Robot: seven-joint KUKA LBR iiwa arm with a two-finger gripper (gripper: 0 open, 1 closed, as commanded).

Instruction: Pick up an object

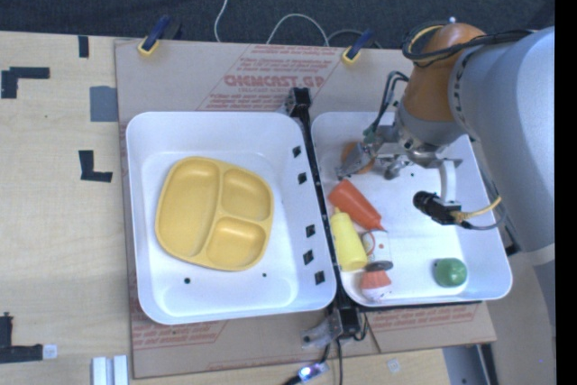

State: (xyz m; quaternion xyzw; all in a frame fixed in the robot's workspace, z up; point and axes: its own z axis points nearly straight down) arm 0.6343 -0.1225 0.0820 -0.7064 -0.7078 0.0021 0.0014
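Nothing has been lifted yet: the claw (pixel 361 160), its state not discernible, is poised just above the orange carrot (pixel 354 204).

My arm (pixel 505 95) comes in from the right edge of the frame, grey link filling the upper right. Orange band (pixel 433 72) sits above the wrist, right of top centre. Wrist is pitched down and left. Gripper (pixel 361 160) sits right of frame centre, pointing lower left. Cabling loops around the wrist.
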